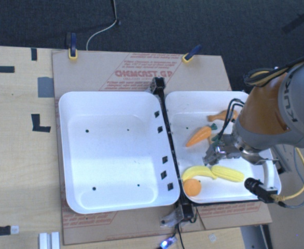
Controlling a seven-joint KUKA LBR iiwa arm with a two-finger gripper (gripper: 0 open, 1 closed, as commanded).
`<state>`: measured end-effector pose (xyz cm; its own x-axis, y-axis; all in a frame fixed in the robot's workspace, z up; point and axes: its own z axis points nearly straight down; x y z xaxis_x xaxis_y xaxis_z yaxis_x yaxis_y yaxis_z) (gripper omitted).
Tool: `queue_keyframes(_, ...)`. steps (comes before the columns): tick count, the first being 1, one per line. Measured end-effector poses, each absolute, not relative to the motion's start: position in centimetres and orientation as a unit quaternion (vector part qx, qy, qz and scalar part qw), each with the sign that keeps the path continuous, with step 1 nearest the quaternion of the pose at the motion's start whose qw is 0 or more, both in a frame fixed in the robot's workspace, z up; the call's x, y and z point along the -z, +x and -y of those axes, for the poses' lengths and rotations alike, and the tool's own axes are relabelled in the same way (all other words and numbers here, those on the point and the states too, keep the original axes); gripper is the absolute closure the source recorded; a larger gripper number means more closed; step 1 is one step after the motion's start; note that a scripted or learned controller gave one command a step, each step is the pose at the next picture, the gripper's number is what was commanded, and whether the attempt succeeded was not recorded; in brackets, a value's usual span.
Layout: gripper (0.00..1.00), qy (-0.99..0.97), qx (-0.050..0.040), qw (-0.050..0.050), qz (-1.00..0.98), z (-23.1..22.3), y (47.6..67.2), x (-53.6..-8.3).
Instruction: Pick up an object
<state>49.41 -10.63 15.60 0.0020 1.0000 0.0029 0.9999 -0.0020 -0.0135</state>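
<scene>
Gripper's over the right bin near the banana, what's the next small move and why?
Probably lower the gripper a little toward the yellow banana. It hangs just above the banana's upper edge in the right bin with nothing visibly between its fingers; the carrot and orange ball lie farther off.

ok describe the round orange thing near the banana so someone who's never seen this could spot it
Start at the right-hand white bin, the one the arm reaches into, and go to its near-left corner. There the orange ball sits tucked against the yellow banana. It is the only round item: the carrot farther up the bin is orange too, but long and tapered.
</scene>
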Motion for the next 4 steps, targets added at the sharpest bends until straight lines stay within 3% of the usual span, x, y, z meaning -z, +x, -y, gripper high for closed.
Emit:
queue_keyframes(1,1.0,-0.704,0.0071,-0.006,0.71,2.8,49.7,-37.3)
queue_keyframes(2,1.0,-0.705,-0.0001,0.0,0.709,-1.2,48.4,-36.8)
queue_keyframes(4,1.0,-0.706,-0.0014,0.0,0.708,-1.0,48.5,-38.7)
